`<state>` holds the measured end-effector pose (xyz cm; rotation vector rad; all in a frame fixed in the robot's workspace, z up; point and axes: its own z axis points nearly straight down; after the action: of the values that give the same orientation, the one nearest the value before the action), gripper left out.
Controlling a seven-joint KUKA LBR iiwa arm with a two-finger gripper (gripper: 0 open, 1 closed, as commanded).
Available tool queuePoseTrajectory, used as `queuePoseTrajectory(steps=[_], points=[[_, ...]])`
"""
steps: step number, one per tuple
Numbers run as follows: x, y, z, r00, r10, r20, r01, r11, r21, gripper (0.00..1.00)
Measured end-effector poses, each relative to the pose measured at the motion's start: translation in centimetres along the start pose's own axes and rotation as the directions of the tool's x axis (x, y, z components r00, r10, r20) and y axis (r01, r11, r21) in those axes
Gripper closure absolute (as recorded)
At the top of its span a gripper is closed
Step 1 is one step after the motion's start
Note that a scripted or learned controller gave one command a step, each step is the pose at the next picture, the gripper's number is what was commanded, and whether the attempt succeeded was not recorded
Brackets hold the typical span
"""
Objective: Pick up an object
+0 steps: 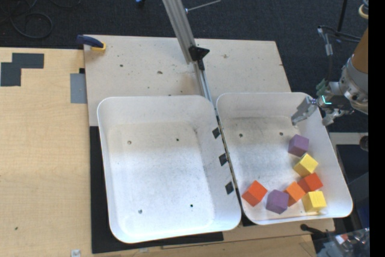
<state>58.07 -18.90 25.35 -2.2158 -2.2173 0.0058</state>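
Dark carpet strewn with cables surrounds the pale, speckled worktop [180, 63], which carries two shallow white plastic bins side by side: the left bin [114, 129] and the right bin [252, 105]. Seven small foam cubes lie near the right bin's front right corner: two purple [298, 145] [277, 201], two yellow [307, 164] [314, 201] and three orange-red [255, 192] [295, 191] [311, 182]. I judge this the approach step: the grey two-finger tool [313, 106] hovers at the right bin's far right rim, apart from every cube, jaws seemingly spread and empty, so it next needs to descend over one cube, perhaps the nearest purple one, and close.
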Motion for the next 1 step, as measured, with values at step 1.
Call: queuePoseTrajectory(steps=[1], points=[[-0.01, 0.08, -0.28, 1.000, -0.001, 0.001, 0.001, 1.000, -0.005, 0.00]])
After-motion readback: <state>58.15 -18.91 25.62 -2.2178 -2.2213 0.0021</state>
